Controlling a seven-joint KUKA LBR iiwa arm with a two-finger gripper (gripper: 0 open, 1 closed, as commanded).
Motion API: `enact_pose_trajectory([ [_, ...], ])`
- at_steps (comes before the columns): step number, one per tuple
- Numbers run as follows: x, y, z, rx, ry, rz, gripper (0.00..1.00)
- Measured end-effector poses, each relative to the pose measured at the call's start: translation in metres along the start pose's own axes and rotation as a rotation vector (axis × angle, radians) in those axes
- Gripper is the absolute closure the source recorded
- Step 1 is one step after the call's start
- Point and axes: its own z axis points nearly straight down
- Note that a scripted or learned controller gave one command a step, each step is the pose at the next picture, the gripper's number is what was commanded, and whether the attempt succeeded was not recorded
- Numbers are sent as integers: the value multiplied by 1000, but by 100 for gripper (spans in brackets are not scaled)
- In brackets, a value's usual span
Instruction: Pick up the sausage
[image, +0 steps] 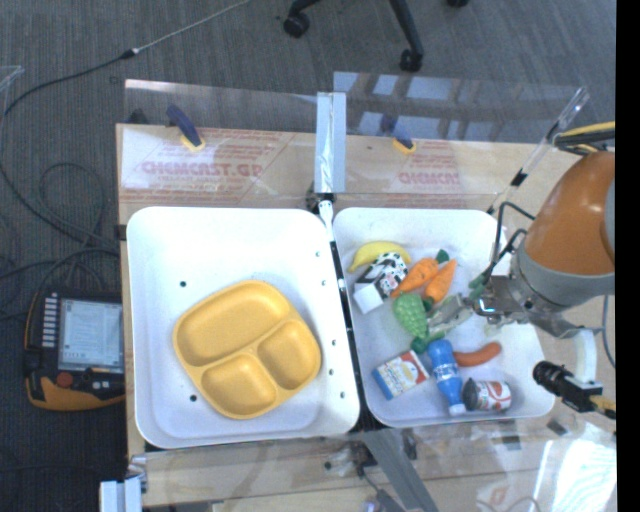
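Floor: dark grey carpet (60, 150) runs round the bench, with thin cables trailing across it at the left.
Handset: a black and orange control pendant (75, 348) lies on the carpet just off the bench's left edge, screen up.
Chair: the black base and castors of an office chair (400, 30) stand on the carpet beyond the bench's far edge.
Bench: a pale wooden worktop (250, 165) with red lettering on a clear sheet along its far edge; two small clamps sit there.
Left bin: a shallow white bin (150, 260) fills the worktop's left half.
Tray: a yellow three-part plate (245, 348) lies in the middle of the left bin, turned at a slant.
Divider: a grey upright strip (329, 140) stands at the far edge where the two bins meet.
Right bin: the second white bin (470, 225) sits touching the first.
Clutter: near its far left corner lie a banana (375, 252) and a black and white toy (385, 272); a carrot (425, 276) and a green toy (410, 313) sit mid-bin; a small carton (401, 374), a blue bottle (445, 372) and a can (487, 395) line the near edge.
Sausage: the orange-red sausage (479, 353) lies flat toward the bin's near right corner, between bottle and right wall, just above the can.
Gripper: the gripper (447, 318) points left over mid-bin, beside the green toy and apart from the sausage; whether its fingers are spread or closed I cannot tell.
Arm: grey with a big orange band (575, 225), over the bin's right edge.
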Motion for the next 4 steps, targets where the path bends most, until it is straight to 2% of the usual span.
enact_pose_trajectory([
  [1, -65, -1, 81, -30, -8, -117, 0],
  [2, -64, 1, 72, -34, -9, -116, 100],
  [3, 0, 26, -18, -3, 0, -129, 100],
  [4, -57, -7, 95, -16, -6, -182, 100],
])
